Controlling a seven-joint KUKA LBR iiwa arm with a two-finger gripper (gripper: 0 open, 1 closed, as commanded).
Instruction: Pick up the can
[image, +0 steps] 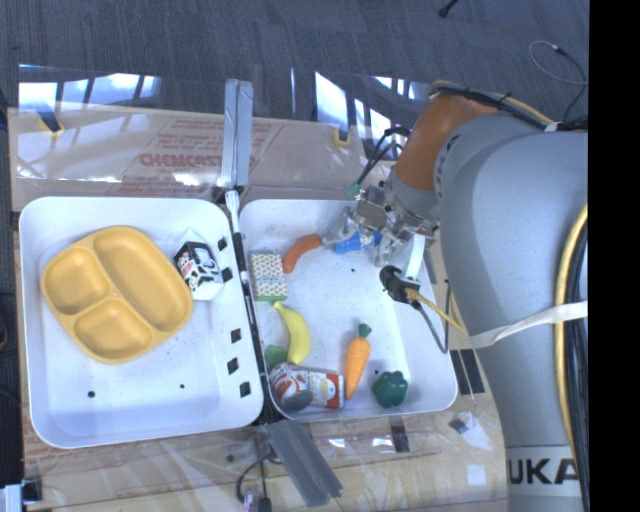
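The can (305, 388) lies on its side at the near edge of the right bin (420, 330), just left of the carrot (356, 364), long axis running left-right, open mouth leftward. Light, rigid and likely slick, it looks best pinched across its body. The gripper (378, 228) hovers well beyond the carrot; how far it is open cannot be told.

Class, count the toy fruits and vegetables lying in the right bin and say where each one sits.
4: a banana near the middle, a carrot to its right, a green pepper at the front right corner, and an orange piece near the back. The arm may hide more.
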